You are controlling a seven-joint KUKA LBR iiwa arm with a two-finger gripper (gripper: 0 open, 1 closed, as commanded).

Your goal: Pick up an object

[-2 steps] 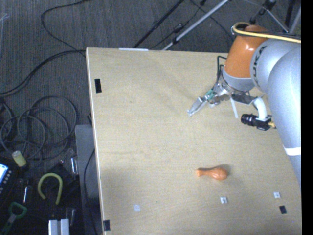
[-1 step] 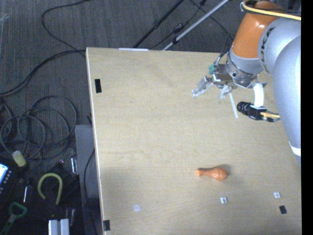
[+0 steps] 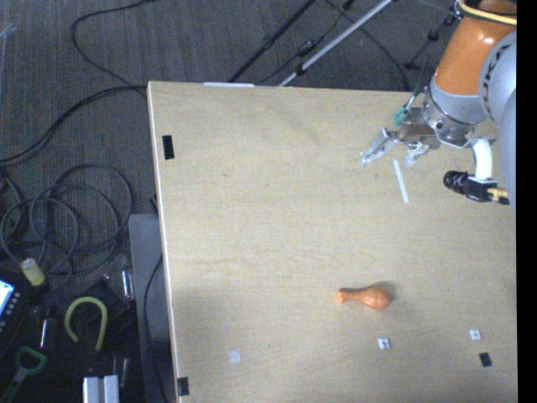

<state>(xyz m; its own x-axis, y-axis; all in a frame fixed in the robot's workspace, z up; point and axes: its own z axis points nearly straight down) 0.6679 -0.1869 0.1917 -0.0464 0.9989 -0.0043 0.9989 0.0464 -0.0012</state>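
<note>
the grey two-finger gripper (image 3: 388, 147) hung open and empty, fingers splayed, well apart from the small orange pear-shaped object (image 3: 366, 297), which lay below it, long axis left-right.

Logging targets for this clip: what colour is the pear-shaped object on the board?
Orange object, seen in the camera view.

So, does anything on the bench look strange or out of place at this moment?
Nothing looks damaged or spilled. The orange pear-shaped object lies on its side on the tan surface, far from the gripper, which hangs near the upper right. A thin white stick lies loose just below the gripper.
</note>
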